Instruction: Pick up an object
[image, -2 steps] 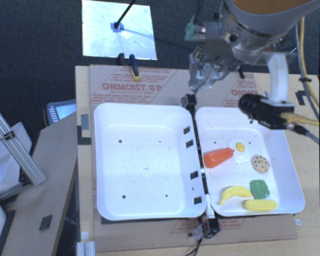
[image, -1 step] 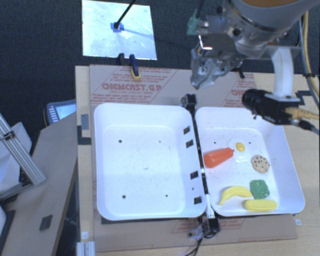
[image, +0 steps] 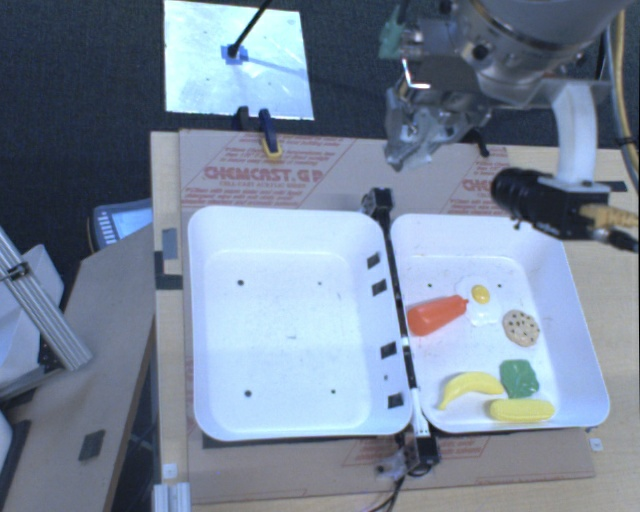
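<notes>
The right bin (image: 560, 262) holds several toy foods: an orange carrot (image: 436, 315), a fried egg (image: 480, 296), a round cookie (image: 520, 327), a yellow banana (image: 470, 387), a green piece (image: 519, 376) and a yellow corn-like piece (image: 521, 409). My gripper (image: 412, 150) hangs high above the far edge of the bench, behind the seam between the two bins. Nothing shows between or under its fingers. It is well clear of all the objects.
The left bin (image: 200, 300) lies beside the right one, joined by a black clip strip (image: 390, 320). A black cylindrical fixture (image: 540, 200) juts over the right bin's far rim. A shiny plate (image: 238, 58) lies beyond the bench.
</notes>
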